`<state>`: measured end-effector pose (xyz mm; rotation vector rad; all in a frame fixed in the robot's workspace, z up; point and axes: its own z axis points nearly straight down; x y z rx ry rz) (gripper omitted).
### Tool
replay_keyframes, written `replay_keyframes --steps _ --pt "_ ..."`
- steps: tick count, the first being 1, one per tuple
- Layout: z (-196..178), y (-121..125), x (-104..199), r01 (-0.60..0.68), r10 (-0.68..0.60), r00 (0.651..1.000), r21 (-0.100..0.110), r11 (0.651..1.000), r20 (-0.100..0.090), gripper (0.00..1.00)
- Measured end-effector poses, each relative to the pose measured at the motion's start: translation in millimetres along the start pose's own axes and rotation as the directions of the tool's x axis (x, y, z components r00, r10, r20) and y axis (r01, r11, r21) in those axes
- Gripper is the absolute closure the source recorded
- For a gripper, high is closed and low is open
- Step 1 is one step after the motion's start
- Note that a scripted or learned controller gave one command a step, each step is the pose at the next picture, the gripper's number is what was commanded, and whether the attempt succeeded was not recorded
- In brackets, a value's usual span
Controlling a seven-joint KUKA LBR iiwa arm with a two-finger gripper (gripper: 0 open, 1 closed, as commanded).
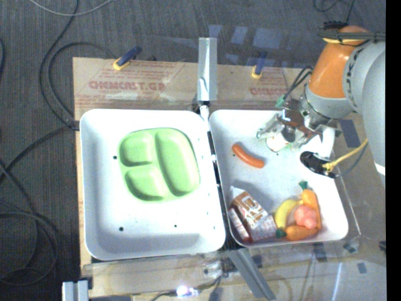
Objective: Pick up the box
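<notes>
The box [252, 216], brown and red with a pale label, lies tilted near the front wall of the right bin [276, 174]. My gripper [279, 132] hangs over the far right part of that bin, well behind the box and apart from it. The arm's orange band [335, 68] shows above it at the upper right. Something small and pale sits right under the gripper, too blurred to name.
A sausage [248, 155] lies mid-bin between gripper and box. A banana [286, 211], a carrot [310, 200] and a pink fruit [303, 216] crowd the front right corner beside the box. The left bin [100, 212] holds a green divided plate [159, 163].
</notes>
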<state>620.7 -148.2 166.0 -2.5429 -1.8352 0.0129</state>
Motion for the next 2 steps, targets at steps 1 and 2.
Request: replay_keyframes --steps 1,2 --pt "-4.3 -1.4 0.5 0.001 -0.001 1.000 0.010 1.000 -0.001 1.00" --pt "-8.6 -2.7 0.4 0.001 -0.001 1.000 0.019 1.000 -0.001 1.00"
